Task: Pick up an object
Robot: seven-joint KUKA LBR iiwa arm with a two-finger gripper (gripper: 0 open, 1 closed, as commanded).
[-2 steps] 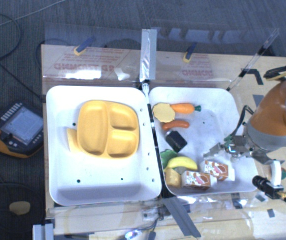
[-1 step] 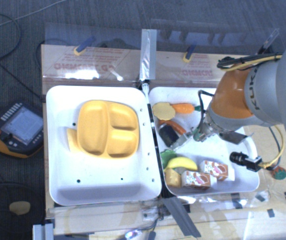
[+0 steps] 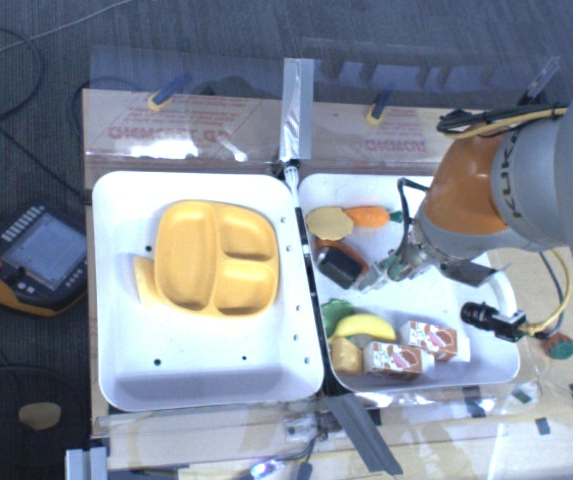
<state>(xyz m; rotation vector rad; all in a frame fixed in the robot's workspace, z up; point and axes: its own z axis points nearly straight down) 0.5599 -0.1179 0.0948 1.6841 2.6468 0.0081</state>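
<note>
Hovering in the right bin (image 3: 501, 298), the gripper (image 3: 394, 266) sits at 3 o'clock of the black block (image 3: 341, 265); jaw state indiscernible.

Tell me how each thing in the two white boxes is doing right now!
yellow tray: upside down, in the left bin.
carrot: lying flat, far edge of the right bin.
banana: lying among the toys.
two small cartons: lying on their sides.
pincer: low in the right bin beside the dark block.
</note>
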